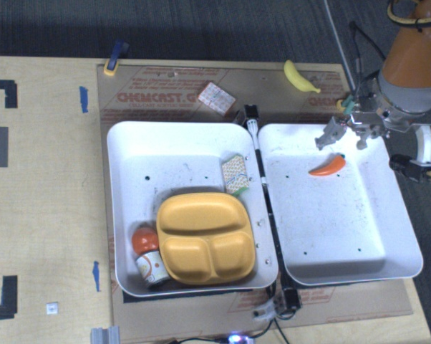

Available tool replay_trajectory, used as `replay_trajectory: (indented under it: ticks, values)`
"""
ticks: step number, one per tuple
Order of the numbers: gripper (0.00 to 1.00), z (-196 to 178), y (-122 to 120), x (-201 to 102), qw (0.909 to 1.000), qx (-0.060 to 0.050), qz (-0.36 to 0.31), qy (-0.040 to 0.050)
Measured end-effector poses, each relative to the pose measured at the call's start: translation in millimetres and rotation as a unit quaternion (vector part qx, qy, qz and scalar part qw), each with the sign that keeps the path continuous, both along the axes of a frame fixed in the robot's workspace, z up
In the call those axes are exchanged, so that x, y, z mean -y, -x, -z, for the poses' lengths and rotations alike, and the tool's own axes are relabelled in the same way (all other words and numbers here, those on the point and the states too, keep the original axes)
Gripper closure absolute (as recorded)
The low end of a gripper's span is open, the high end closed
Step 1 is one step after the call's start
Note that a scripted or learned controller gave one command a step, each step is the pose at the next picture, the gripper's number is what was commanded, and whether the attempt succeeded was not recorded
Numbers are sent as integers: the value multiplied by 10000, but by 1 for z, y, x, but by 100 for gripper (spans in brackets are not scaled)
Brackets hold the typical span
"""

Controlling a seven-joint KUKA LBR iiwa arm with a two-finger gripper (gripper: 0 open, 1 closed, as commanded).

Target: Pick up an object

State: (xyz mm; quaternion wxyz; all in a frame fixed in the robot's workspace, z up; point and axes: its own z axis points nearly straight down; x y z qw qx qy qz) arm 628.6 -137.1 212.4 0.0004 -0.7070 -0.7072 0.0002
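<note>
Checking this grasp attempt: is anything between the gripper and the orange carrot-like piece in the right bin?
Nothing visible does. The gripper hangs at the far edge of the right bin, just above the orange piece, which lies alone on bare white floor. The yellow tray and other items sit in the left bin.

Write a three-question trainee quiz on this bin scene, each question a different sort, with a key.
1. True or false: the orange carrot lies in the right bin.
2. Multiple choice: what sits outside both bins, on the brown board behind them? A) the yellow divided tray B) the banana C) the carrot
3. Fill in: the gripper hangs over the ____ bin.

Key:
1. True.
2. B. The banana lies on the board beyond the right bin's far edge; the yellow divided tray is in the left bin.
3. Right; it is at that bin's far side, just beyond the carrot.
</note>
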Motion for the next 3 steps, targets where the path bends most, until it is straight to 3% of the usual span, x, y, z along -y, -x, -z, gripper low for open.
replay_trajectory:
  ticks: [1, 2, 3]
  values:
    - [0, 126, 60, -44, 10000, 21, -1, 5]
    - [0, 126, 88, -45, 10000, 20, 2, 3]
    - [100, 116, 87, -45, 10000, 38, 7, 3]
